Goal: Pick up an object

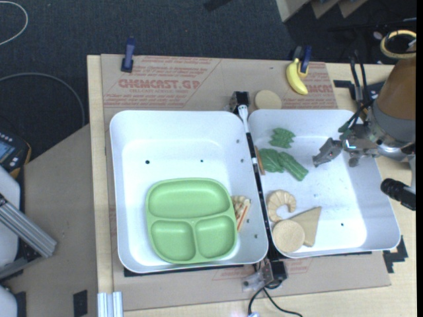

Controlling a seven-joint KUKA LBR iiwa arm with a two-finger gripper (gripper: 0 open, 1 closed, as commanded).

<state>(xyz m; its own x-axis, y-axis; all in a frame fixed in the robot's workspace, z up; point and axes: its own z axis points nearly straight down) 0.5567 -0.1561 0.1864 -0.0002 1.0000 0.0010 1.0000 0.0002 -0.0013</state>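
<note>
Your gripper [332, 152] hangs open, nothing in it, with the green toy pieces [283, 158] lying just left in the right bin [370, 223].

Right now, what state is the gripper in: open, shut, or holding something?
Gripper: open, holding nothing, over the right bin, to the right of the green pieces.

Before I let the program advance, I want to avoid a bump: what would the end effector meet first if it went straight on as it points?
Probably the green toy pieces; the end effector points left toward them, though height is unclear.
</note>
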